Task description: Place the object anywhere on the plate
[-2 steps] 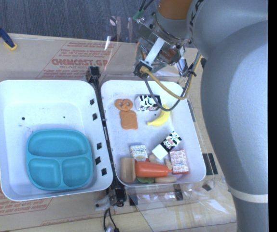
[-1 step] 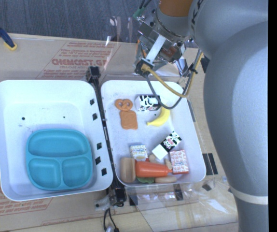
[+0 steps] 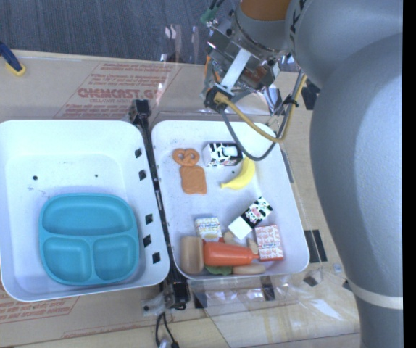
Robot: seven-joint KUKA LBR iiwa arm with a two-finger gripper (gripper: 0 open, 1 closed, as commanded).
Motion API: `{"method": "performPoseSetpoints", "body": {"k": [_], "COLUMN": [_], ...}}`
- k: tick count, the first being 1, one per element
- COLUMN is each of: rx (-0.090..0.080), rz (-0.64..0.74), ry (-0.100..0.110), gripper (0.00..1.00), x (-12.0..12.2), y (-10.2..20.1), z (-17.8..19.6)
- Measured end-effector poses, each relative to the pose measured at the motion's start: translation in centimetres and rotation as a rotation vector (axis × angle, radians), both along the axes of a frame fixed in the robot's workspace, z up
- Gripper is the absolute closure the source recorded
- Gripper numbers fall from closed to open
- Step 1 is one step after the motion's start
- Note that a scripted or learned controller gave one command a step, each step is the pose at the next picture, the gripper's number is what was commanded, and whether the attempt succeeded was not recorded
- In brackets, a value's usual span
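Hovering over the right bin's (image 3: 193,125) far rim, the gripper (image 3: 240,78) won't reveal clenched or released, while the toy banana (image 3: 240,175), probably light, stiff and slick, lies beside the cow-print carton (image 3: 222,154), best pinched mid-curve for the blue plate (image 3: 85,220).

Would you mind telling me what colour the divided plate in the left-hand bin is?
The plate is plain light blue, clearest in the camera view.

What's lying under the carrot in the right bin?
A green piece and a tan piece poke out beneath the carrot; the carrot covers the rest, so I cannot identify them.
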State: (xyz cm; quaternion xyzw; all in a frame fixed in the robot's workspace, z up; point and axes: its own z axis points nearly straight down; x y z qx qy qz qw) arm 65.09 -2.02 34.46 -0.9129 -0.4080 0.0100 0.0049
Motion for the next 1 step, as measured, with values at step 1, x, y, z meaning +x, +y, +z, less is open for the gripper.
{"method": "performPoseSetpoints", "body": {"k": [1], "rx": [-0.001], "rz": [-0.098], "ry": [-0.007], "gripper": [1.0], "x": [-1.12], "y": [4.94], "z": [-10.5]}}
